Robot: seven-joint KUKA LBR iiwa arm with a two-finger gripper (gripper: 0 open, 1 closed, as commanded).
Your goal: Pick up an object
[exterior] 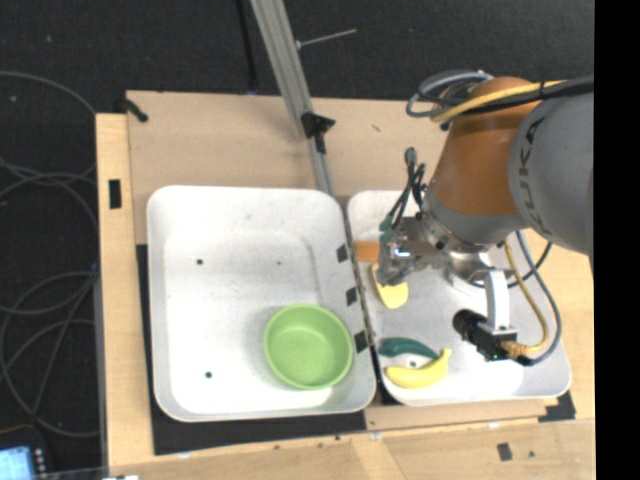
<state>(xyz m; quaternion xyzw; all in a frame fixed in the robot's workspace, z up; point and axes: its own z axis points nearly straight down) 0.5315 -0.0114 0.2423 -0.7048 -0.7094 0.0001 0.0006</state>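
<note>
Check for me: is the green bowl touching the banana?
Apart. The camera view shows the green bowl in the left bin and the banana in the right bin, with both bin walls between them.

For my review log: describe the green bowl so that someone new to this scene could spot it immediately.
Look at the left white bin, the one away from the arm. Near its front right corner sits the green bowl, round and open side up. It is light green and alone there; the yellow pieces lie in the other bin.

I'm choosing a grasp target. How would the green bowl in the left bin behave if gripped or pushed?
The green bowl looks like thin plastic, so probably light and rigid. Its round, smooth wall may slip from a claw. It sits upright near the bin's corner, so a push would likely slide it.
</note>
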